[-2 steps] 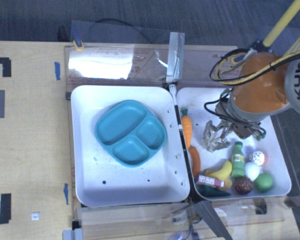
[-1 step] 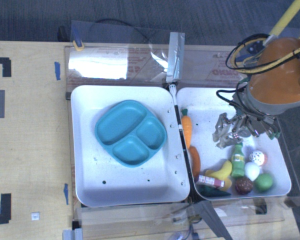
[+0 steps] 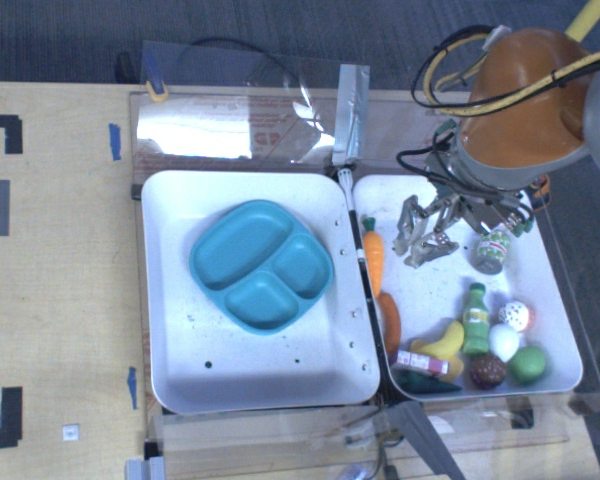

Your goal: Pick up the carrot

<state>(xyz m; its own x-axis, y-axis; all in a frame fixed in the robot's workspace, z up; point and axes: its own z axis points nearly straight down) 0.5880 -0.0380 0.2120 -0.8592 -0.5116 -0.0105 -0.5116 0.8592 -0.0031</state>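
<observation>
Camera view: end effector (image 3: 425, 236) fingers spread, holding nothing, just right of the carrot (image 3: 374, 256).

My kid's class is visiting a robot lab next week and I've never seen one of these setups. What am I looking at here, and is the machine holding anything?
This is one picture from a camera fixed above a bench, looking down at a slant. The big orange and grey shape at upper right is a robot arm reaching in. Its grasping part, the end effector, hangs over the right bin, and nothing shows between its fingers.

Two shallow white bins sit side by side. The left bin holds a blue divided plate. The right one holds toy food: the carrot it is meant to pick up lies along the bin's left wall, with a green bottle, a banana and a small can among other pieces.
</observation>
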